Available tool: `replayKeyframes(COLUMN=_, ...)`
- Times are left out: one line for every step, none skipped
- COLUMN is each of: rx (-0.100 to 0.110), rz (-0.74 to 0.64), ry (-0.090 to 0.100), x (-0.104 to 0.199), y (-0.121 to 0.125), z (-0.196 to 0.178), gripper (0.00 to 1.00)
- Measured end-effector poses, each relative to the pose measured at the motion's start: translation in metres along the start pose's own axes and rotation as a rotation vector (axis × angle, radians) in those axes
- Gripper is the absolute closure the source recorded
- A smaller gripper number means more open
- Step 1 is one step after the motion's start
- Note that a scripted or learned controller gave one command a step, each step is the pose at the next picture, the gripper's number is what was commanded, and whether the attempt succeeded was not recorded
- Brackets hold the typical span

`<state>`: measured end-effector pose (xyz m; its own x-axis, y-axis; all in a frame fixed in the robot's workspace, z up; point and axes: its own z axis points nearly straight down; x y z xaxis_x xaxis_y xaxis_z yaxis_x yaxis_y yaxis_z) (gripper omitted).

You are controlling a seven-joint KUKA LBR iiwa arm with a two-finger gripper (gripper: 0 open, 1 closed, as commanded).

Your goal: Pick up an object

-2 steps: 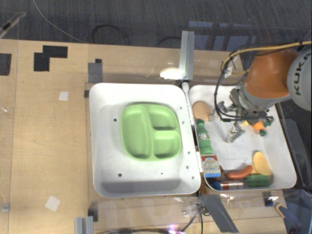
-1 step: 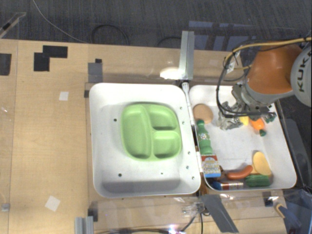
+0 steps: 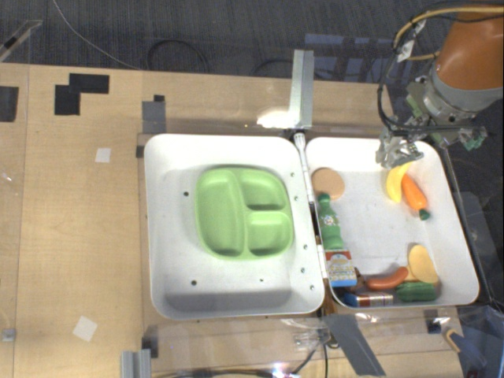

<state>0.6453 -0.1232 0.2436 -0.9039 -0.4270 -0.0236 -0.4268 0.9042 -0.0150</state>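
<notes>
Okay, you've got the gripper (image 3: 398, 153) hanging at the right bin's (image 3: 461, 211) two o'clock corner, right above the banana (image 3: 394, 183); you cannot tell how it's set. A carrot (image 3: 414, 193) touches the banana at its four o'clock. At the bin's ten o'clock sits a cookie (image 3: 328, 183), with a green bottle (image 3: 329, 227) along the nine o'clock wall. Sausage (image 3: 383, 278), chip (image 3: 423, 264) and a cucumber (image 3: 416, 291) crowd five o'clock. The left bin (image 3: 169, 211) holds a green tray (image 3: 241, 212).

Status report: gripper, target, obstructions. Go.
Gripper over right bin's far corner, nothing seen held. Yellow piece and carrot just below it. Other items farther along the bin.
</notes>
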Motion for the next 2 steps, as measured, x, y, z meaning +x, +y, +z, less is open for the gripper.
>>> replayKeyframes(rx=-0.005, rz=-0.085, ry=0.010, x=0.009, y=-0.076, z=-0.041, gripper=1.00)
replayKeyframes(rx=-0.002, rz=-0.090, ry=-0.002, x=0.004, y=-0.073, z=-0.054, gripper=1.00)
